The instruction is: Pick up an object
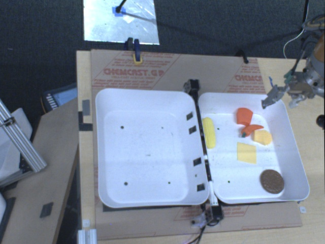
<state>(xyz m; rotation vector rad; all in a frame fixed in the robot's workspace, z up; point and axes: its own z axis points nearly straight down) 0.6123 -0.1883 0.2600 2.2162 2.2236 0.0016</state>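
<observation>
A dark carpeted floor is seen behind a tan bench (61, 136), on which a cardboard sheet (152, 70) printed with red lettering is laid under two shallow white bins. A shiny metal plate (119, 14) lies at the upper left of the frame.

The left bin (101, 136), in the middle of the frame, is marked by a few dark dots on its floor. The right bin (294, 151) holds all the candidate objects. Nearest its left wall, a yellow corn cob (208, 132) lies lengthwise; it is judged light, rigid and ridged, and would best be taken across its narrow width at mid-length. Further right, a flat yellow square (247, 153) lies on the floor; it is judged thin and hard to get fingers under. Above it, an orange piece (244, 116) and a small orange carrot-like piece (250, 129) lie touching or almost touching, with a yellow wedge (263, 137) just beside them; crowding may hinder a clean closure there. At the lower right, a brown disc (272, 181) lies flat and well apart from the rest; it is judged low and likely slippery at its rim.

The gripper (271, 96) is seen at the upper right, above the far corner of the right bin, with nothing between its fingers; whether they are apart or together cannot be told.
</observation>
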